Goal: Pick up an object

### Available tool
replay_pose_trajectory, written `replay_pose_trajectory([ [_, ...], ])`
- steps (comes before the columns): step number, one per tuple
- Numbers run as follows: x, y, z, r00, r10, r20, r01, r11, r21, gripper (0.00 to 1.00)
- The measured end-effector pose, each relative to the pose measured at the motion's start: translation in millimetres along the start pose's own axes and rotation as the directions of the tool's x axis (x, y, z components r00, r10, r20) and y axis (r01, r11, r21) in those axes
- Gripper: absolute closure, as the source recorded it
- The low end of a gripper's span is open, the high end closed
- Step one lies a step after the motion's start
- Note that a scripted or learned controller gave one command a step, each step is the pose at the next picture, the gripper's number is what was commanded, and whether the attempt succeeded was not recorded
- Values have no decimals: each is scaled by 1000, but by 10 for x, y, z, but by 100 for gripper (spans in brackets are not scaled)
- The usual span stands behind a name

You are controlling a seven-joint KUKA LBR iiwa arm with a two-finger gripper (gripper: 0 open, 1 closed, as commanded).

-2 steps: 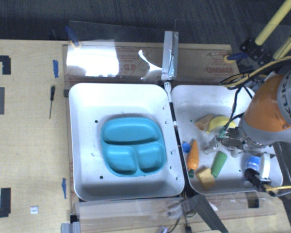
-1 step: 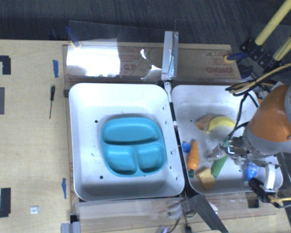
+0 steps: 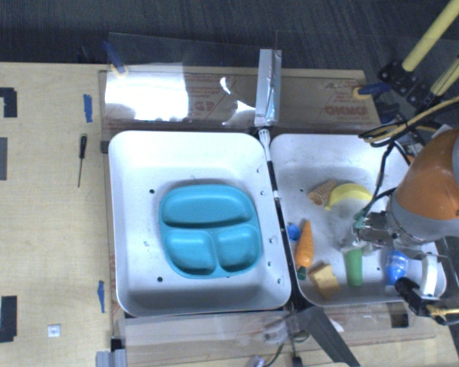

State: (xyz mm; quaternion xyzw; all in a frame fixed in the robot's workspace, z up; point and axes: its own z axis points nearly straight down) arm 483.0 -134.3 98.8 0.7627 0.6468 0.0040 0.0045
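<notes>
step: reaching for pick | gripper (image 3: 357, 241) hovering over green plastic cylinder (image 3: 354, 267) near right white bin's (image 3: 291, 155) front edge, grip state unclear | next: descending, closing on it

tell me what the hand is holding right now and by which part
Cannot be told: the hand sits just above the green cylinder's top end in the right bin.

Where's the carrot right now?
The carrot lies in the right bin, close to its left wall, standing nearly upright in the camera view. A small blue piece sits just above-left, and a tan block just below-right.
</notes>
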Motion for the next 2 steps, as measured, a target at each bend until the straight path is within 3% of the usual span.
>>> replay_pose_trajectory([
  [1,865,778,-889,1000,-8,-5,8,1000,3,100],
  [2,1200,88,-912,999,-36,-2,36,999,15,100],
])
